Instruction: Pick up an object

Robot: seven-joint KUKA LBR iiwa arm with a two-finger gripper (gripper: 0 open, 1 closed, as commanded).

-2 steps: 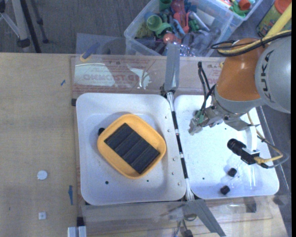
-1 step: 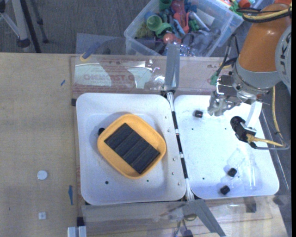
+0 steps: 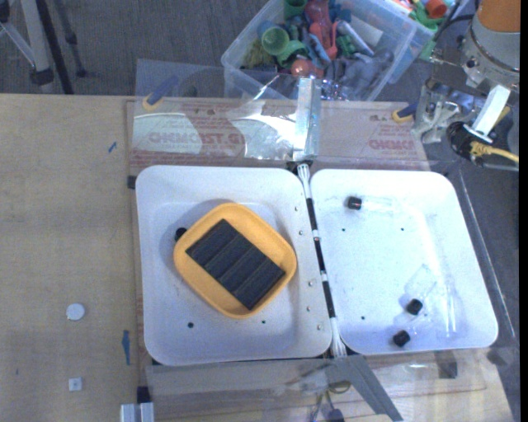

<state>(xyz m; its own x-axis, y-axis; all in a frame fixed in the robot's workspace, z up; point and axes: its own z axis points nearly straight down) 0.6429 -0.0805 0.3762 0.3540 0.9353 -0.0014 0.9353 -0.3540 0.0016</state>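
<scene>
The pick has not begun. The claw (image 3: 445, 111) hangs raised beyond the far rim of the right white bin (image 3: 470, 247); how far open it is I cannot tell. A small black cap (image 3: 353, 202) lies nearest it, and the yellow square tray with a black ribbed slab (image 3: 235, 260) lies well away in the left white bin (image 3: 157, 272). Next it must travel over a target and descend.

The arm (image 3: 493, 51) is grey, with a bright orange band (image 3: 505, 11) above the wrist. Below the band sits a pale, rounded metal collar with small dark screws spaced along its rim. Under that hangs the gripper (image 3: 435, 109) in silvery, blocky metal, too blurred for finer detail.
</scene>
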